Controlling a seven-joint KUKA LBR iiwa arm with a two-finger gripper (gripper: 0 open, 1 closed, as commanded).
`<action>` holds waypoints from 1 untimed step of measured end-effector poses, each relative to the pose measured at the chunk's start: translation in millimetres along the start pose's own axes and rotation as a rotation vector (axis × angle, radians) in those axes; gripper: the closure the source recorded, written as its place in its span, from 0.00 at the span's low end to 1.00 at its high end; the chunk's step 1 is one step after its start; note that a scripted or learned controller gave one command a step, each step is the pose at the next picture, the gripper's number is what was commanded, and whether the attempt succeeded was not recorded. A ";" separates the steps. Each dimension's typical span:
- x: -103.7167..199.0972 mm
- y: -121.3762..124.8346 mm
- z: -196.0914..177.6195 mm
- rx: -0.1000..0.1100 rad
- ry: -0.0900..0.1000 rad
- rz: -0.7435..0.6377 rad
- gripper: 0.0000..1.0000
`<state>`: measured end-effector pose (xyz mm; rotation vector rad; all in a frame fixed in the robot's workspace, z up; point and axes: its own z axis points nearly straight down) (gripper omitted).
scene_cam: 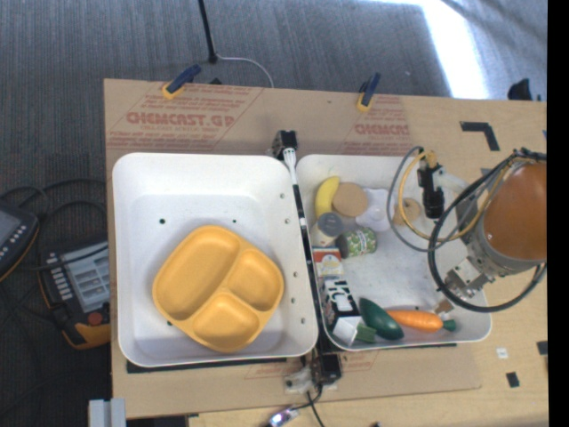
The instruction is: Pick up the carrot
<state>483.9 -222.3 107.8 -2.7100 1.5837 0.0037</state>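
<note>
Right bin (391,274), lower right of frame. The carrot (416,320) lies flat along the bin's near wall, long axis running left to right, leafy end toward the lower right corner. Its blunt end touches or nearly touches a dark green vegetable (382,320) on its left.

The arm (520,207) comes in from the right edge. The gripper (460,281) hangs over the bin's right side, just above and to the right of the carrot in frame. Looped cables cross in front of it, so you cannot tell whether the jaws are wide or narrow. Nothing is visibly held.

My reading is that the approach is under way and the grasp has not been made.

- The wall crowds the carrot. You likely want the jaws closing across its width, near mid-length.
- Keep away from the green neighbour, since a nudge there could roll both.

The banana (326,194) sits at the bin's upper left, well apart. The left bin (142,185) holds a yellow divided plate (218,285), which is not involved.
</note>
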 end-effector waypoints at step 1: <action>-6.2 -3.7 0.2 0.004 -0.012 -0.004 0.00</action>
